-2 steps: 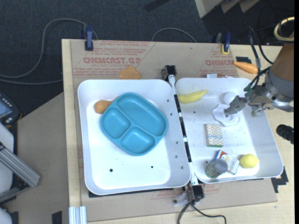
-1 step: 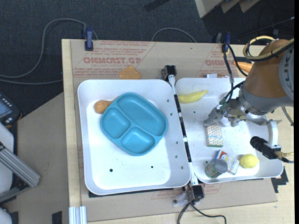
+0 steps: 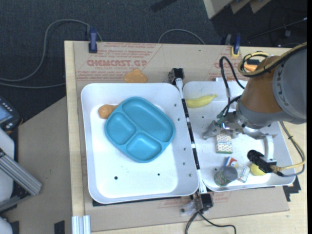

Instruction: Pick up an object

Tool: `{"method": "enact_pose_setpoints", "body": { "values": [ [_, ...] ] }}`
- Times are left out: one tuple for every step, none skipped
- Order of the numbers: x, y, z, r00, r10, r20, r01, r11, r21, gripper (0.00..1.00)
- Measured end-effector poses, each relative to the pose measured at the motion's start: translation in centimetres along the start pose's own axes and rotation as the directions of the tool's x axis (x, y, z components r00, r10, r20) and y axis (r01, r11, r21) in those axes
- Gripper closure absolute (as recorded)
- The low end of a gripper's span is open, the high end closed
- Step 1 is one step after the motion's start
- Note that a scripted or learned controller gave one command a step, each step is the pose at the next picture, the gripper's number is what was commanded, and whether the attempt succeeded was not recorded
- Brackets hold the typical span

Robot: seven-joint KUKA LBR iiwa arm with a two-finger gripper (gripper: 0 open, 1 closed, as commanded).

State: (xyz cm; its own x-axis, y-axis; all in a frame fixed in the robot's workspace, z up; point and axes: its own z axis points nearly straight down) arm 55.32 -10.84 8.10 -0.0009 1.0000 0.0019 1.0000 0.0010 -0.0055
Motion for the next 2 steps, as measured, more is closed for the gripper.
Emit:
{"method": "enact_pose_setpoints", "body": {
  "values": [
    [-0.1,0.1,-1.4,1.000,0.002,0.002,-0.002,1.000,-0.007,1.00],
    [6.7,4.1,-11.0,1.000,-0.009,0.001,0.009,1.000,-0.019,1.00]
  ]
}}
